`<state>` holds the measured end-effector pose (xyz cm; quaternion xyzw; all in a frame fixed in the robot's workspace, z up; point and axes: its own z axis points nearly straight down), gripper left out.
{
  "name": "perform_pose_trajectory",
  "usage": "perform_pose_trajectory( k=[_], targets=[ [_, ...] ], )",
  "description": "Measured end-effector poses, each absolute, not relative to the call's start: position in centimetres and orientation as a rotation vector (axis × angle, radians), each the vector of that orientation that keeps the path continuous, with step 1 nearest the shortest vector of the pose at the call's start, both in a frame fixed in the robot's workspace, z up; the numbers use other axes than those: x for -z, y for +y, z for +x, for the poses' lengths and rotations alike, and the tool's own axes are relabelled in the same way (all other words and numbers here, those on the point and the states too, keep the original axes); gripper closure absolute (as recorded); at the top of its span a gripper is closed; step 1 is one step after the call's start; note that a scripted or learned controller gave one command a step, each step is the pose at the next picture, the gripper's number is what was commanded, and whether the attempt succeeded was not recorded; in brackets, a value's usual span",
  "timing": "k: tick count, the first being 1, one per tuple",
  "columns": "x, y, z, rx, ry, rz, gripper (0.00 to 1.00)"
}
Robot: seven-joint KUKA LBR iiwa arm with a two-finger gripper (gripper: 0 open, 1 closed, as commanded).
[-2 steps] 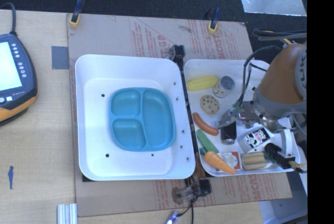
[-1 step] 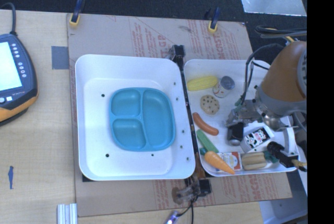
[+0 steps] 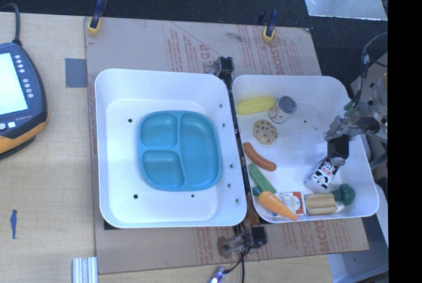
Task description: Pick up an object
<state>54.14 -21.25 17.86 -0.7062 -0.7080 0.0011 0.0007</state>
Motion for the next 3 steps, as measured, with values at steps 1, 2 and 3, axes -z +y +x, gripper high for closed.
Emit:
perform_pose_trajectory(
  k=[1, 2, 3],
  targets=[
    [-21.4, -12.7, 54.5, -0.003, -2.227, -2.214, 1.00],
    [-23.0, -8.2, 53.8, -0.005, -2.227, -2.213, 1.00],
    [-24.4, -3.8, 52.3, -0.006, -2.226, -2.211, 1.00]
  ],
)
